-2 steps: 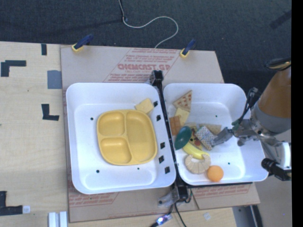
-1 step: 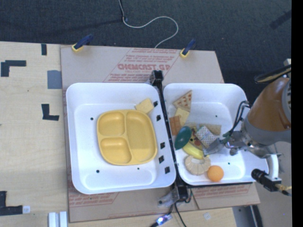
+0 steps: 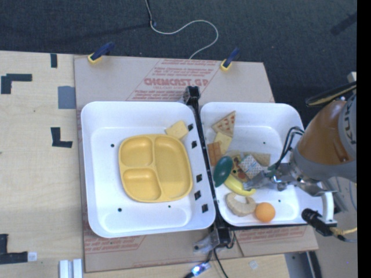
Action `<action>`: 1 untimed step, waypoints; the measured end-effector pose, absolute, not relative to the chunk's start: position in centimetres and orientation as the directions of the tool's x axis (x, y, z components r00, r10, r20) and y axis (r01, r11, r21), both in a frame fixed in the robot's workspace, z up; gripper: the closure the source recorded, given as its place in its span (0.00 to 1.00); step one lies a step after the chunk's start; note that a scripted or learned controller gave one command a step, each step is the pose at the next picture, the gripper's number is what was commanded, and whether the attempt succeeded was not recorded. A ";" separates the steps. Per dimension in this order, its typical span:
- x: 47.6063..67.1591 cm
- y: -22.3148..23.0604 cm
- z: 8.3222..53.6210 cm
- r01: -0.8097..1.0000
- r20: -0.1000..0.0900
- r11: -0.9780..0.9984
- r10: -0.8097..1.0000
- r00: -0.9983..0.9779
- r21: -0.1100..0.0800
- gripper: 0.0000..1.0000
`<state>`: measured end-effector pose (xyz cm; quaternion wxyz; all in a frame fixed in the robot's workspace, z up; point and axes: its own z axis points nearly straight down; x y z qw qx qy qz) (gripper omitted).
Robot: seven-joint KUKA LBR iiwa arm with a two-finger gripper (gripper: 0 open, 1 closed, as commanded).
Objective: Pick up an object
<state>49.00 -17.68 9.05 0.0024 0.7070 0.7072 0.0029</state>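
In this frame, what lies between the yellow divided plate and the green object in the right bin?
In the camera view, between the yellow divided plate and the green object run the two bins' adjoining white walls, with bare bin floor beside them.

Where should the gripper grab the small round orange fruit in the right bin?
Grip the small round orange fruit across its widest middle, coming straight down from above. It is a ball, so any finger axis works, but the tan bread-like piece sits close on its left and the right bin front wall is near, so close along the front-back line, probably.
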 end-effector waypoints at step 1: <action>49.0 -17.7 9.9 1.000 -0.005 -0.001 1.000 0.001 0.011 1.00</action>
